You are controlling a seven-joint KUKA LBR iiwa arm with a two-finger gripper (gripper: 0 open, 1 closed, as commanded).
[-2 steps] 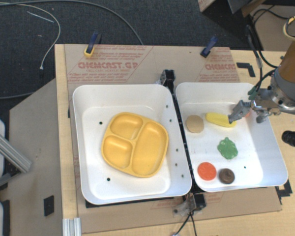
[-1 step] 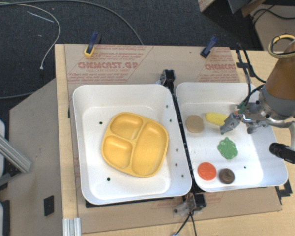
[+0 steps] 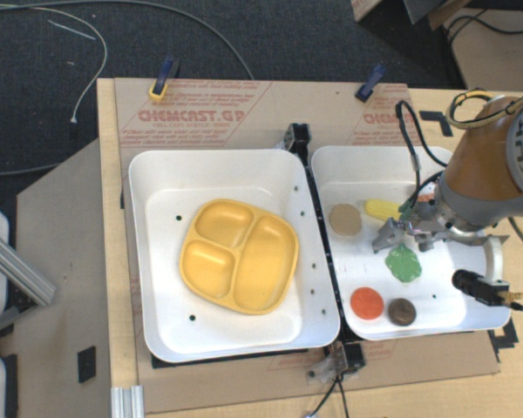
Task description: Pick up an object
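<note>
- just above the green object (image 3: 404, 264), in the right bin (image 3: 366, 327), the gripper (image 3: 407, 232) hovers; i cannot tell its state.
- the yellow piece (image 3: 382, 208) and the tan disc (image 3: 345, 219) lie near the green object, so a descent a little off could push them instead.
- the red disc (image 3: 366, 302) and the brown disc (image 3: 402, 312) lie below the green object, probably safe.

The cardboard sheet (image 3: 200, 103) under the bins bears red print reading "CHEMCAST GP", partly repeated at its right.
</note>
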